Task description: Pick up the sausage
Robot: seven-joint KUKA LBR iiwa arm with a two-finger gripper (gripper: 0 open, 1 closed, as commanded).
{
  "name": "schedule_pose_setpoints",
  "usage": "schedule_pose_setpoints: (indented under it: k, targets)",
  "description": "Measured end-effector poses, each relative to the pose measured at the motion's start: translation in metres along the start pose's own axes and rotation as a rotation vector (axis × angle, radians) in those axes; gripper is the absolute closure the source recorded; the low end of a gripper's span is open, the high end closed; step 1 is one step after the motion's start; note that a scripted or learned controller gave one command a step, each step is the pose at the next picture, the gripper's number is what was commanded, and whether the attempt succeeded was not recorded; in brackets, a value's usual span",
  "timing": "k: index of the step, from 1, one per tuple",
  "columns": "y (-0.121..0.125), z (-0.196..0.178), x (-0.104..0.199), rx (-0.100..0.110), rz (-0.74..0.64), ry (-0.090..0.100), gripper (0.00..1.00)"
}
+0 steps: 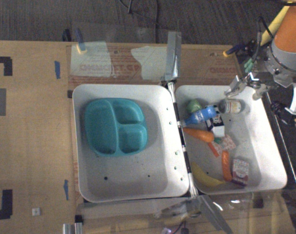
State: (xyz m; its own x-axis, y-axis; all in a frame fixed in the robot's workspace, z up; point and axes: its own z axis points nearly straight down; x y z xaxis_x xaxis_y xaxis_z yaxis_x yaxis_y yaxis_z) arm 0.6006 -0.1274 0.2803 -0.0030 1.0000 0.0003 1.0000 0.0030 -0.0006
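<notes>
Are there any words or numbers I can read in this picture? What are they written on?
None of it can be read.
Cardboard sheet behind the bins: big printed letters under clear plastic, too washed out to read.
Small box in the right bin: a printed label, too small.
Blue bottle: a label, too blurred.
Small packet beside the carrot: a pattern, no letters clear.

Sausage [226, 165] lies beside banana [207, 177], right bin [265, 145].
</notes>
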Motion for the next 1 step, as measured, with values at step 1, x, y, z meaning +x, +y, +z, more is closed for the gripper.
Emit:
schedule_pose_setpoints:
  k: [1]
  targets:
    - [-0.0726,0.085,-0.0371,-0.001,0.012,-0.001,0.0]
